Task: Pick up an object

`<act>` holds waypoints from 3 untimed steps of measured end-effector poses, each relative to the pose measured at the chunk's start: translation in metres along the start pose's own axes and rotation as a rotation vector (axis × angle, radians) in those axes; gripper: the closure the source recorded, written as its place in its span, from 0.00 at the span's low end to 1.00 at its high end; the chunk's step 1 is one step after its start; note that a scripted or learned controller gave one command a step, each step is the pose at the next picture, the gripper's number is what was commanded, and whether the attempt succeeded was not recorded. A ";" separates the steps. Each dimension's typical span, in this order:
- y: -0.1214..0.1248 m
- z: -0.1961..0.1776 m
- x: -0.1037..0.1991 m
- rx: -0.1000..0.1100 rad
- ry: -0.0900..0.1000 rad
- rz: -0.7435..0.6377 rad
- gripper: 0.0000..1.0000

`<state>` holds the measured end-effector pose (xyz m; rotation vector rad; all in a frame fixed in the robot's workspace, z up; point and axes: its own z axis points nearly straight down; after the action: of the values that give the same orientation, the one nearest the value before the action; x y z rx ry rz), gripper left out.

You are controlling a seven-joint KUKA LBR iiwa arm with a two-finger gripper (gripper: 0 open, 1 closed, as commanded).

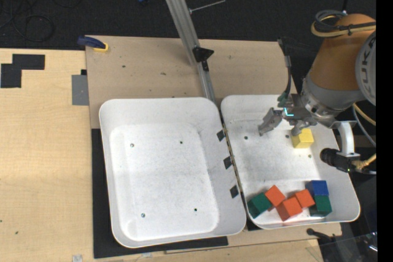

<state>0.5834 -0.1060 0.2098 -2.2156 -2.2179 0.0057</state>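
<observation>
Hand [285,124] hung spread, grasping nothing, just beside small yellow cube [303,138] in right shallow white bin [264,108]; judged best to centre fingers astride cube, descend squarely, then close, avoiding far block cluster.

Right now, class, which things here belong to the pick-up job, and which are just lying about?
Belongs to the job:
- hand
- yellow block
- orange blocks
- green blocks
- blue block
- right bin

Just lying about:
- left bin
- metal rail
- blue-and-yellow clamp
</observation>
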 end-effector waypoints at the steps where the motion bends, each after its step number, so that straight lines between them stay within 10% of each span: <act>1: 0.001 -0.002 -0.001 -0.004 -0.001 0.003 0.00; 3: -0.004 0.107 -0.002 0.003 0.000 0.002 0.00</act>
<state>0.5784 -0.1080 0.1031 -2.2168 -2.2135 0.0098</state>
